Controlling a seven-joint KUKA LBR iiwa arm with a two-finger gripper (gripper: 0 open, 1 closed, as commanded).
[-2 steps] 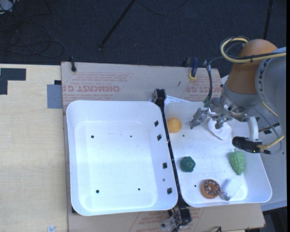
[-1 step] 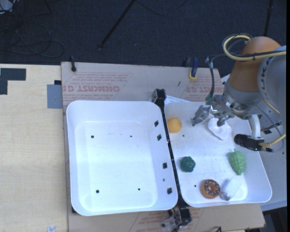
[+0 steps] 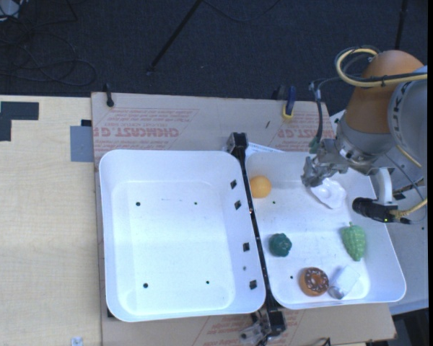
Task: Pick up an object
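Note:
In the right bin (image 3: 390, 280) lie an orange ball (image 3: 260, 187), a dark green lump (image 3: 279, 245), a light green leafy piece (image 3: 354, 241), a brown donut-like ring (image 3: 314, 282) and a small pale grey item (image 3: 339, 285). A white crumpled object (image 3: 331, 194) rests near the bin's far right side. My gripper (image 3: 317, 176) hangs at the upper left edge of that white object, very close to it or touching it. The grey wrist and the orange band rise behind it to the right.
The left bin (image 3: 115, 193) stands beside the right one, with a black divider (image 3: 249, 222) running between them. Both sit on a cardboard sheet (image 3: 166, 125). A yellow-and-blue clamp (image 3: 289, 105) stands at the back edge, and cables hang by the arm.

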